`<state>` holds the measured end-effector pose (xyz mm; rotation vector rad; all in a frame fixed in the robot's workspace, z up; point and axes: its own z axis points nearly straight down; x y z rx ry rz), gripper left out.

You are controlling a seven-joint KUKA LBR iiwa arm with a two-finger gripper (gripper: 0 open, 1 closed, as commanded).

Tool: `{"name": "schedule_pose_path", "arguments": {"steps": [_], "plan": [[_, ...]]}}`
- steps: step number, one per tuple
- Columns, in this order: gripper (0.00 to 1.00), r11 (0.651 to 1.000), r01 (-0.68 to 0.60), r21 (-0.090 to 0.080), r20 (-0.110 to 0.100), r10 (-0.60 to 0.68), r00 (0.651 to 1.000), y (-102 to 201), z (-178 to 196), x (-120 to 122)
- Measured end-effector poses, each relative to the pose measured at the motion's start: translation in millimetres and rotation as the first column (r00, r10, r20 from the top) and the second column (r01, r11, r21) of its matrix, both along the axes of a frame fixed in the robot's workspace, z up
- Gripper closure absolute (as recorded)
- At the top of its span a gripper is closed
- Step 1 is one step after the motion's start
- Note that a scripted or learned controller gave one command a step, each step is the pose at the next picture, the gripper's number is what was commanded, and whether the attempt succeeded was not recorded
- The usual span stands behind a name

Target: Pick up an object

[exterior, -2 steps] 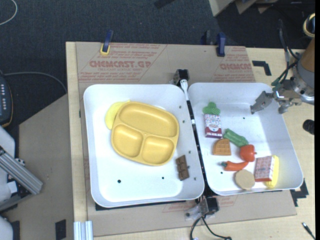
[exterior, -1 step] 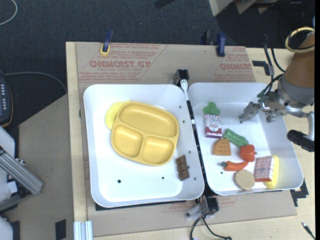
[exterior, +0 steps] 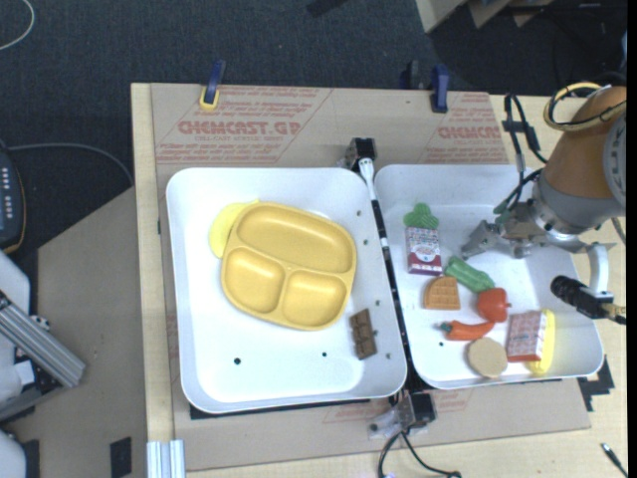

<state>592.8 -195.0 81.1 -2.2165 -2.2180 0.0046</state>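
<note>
The toys crowd the right bin (exterior: 453,182), so the pick likely goes best on an outlying piece such as the green pepper (exterior: 468,273), with a straight descent. The claw (exterior: 485,238) hovers just above it, fingers spread apart, holding and touching nothing.

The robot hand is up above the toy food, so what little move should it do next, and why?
Probably ease down and a little toward the bin's front, over the green toy vegetable. The gripper sits just behind it in the right bin, and no toy shows between its fingers, so nothing is picked up yet.
</note>
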Motion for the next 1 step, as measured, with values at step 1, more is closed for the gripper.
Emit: {"name": "schedule_pose_path", "arguments": {"steps": [1], "plan": [[1.00,1.000,0.000,-0.003,0.008,0.000,1.000,-0.7,14.7,2.0]]}}
